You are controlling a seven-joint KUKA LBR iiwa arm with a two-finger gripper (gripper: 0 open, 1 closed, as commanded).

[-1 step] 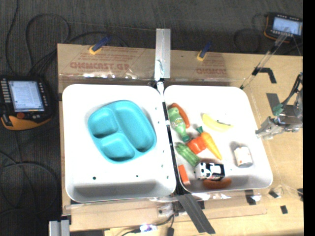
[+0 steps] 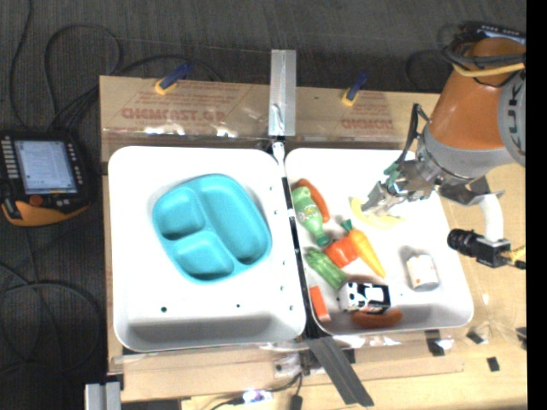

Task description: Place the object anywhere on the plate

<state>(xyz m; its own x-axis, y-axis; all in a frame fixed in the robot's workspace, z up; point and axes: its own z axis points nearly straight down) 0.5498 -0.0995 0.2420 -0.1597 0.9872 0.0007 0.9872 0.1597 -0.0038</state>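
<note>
A blue plate (image 2: 210, 225) with three compartments lies in the left bin (image 2: 137, 314). The right bin (image 2: 444, 314) holds several toys: a pale yellow banana-like piece (image 2: 376, 218), a carrot (image 2: 361, 248), green and orange vegetables (image 2: 308, 207), a green piece (image 2: 326, 267), a black-and-white cow (image 2: 365, 295) and a white cylinder (image 2: 421, 271). My gripper (image 2: 385, 198) hangs low over the upper middle of the right bin, right above the yellow piece. I see nothing held in it.
A raised divider (image 2: 288, 229) separates the two bins. The grey and orange arm (image 2: 475, 101) comes in over the right bin's upper right corner. A black cylindrical fitting (image 2: 468, 243) sits at the right rim. A handheld pendant (image 2: 41, 178) lies off the bench at left.
</note>
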